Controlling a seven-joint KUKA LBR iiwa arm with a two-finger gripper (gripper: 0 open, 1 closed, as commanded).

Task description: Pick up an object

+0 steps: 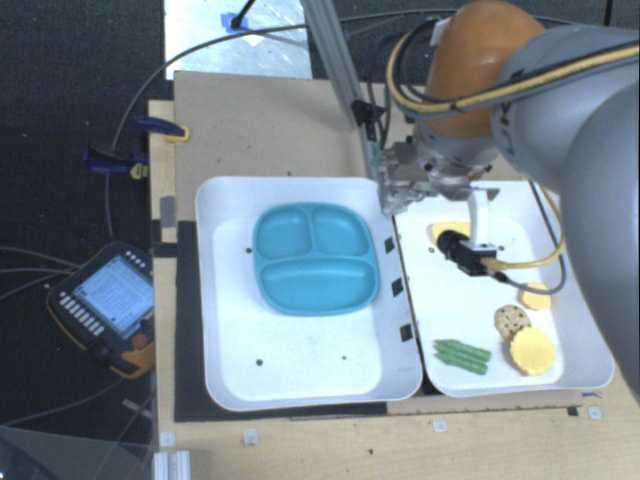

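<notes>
My gripper [437,213] hangs over the far end of the right bin [570,218], below the orange wrist band. It stands open, with one fingertip near the divider between the bins and the other further right. A yellow piece [441,233] lies on the bin floor just beneath it, partly hidden, and I see nothing held. Nearer the front of this bin lie a yellow slice [536,298], a speckled cookie [511,320], a round yellow disc [533,351] and some green beans [462,356].
The left bin [230,358] holds a blue divided plate [315,258]. A black cabled part [466,255] dangles from the wrist above the right bin. A handheld pendant [105,303] lies off the bench at the left.
</notes>
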